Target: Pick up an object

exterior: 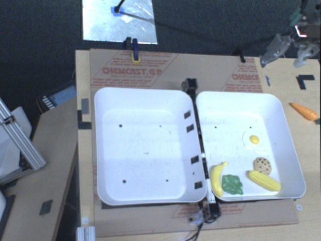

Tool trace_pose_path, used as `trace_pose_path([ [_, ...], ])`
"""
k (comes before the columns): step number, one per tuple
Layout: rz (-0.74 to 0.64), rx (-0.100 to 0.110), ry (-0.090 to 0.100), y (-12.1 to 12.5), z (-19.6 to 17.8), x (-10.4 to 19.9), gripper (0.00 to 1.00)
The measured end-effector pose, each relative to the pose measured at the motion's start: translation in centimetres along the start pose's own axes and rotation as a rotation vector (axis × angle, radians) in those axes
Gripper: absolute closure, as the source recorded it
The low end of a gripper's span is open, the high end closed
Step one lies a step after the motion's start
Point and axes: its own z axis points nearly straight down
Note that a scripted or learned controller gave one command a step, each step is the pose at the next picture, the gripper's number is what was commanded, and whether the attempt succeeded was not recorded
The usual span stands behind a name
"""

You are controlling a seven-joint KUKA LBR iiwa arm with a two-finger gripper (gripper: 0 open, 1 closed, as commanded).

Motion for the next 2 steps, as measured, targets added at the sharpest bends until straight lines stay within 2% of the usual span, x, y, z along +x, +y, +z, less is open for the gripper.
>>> trace_pose_path([
  [1, 0.004, 0.009, 0.0, -5.4, -4.6, 1.9, 0.0],
  [2, 0.006, 0.012, 0.0, -9.4, -4.4, 2.3, 0.0],
])
